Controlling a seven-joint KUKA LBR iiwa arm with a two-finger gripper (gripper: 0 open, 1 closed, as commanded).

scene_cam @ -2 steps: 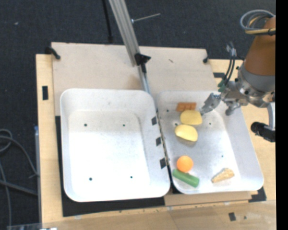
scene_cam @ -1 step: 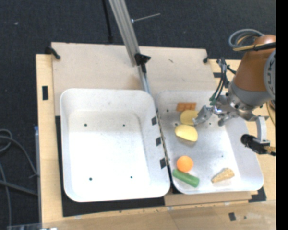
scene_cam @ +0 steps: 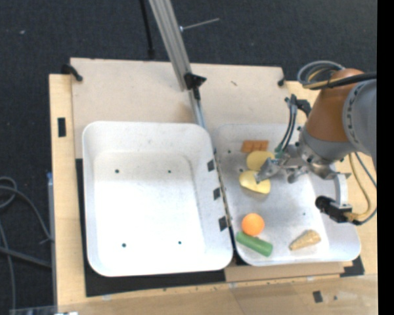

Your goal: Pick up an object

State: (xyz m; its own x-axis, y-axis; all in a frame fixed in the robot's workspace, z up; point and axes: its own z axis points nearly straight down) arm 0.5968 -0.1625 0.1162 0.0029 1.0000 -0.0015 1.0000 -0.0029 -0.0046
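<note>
Camera view: the soft-looking, light pale yellow lump (scene_cam: 255, 184) is touched by the gripper (scene_cam: 270, 170); a hold cannot be told.

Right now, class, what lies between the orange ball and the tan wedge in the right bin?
In the camera view, only bare white bin floor separates the orange ball from the tan wedge; the green cylinder lies just below that stretch.

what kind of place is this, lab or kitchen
Most likely a robotics lab: a wooden bench on dark carpet bears two white bins, toy-like food pieces such as an orange ball, and the gripper.
</note>
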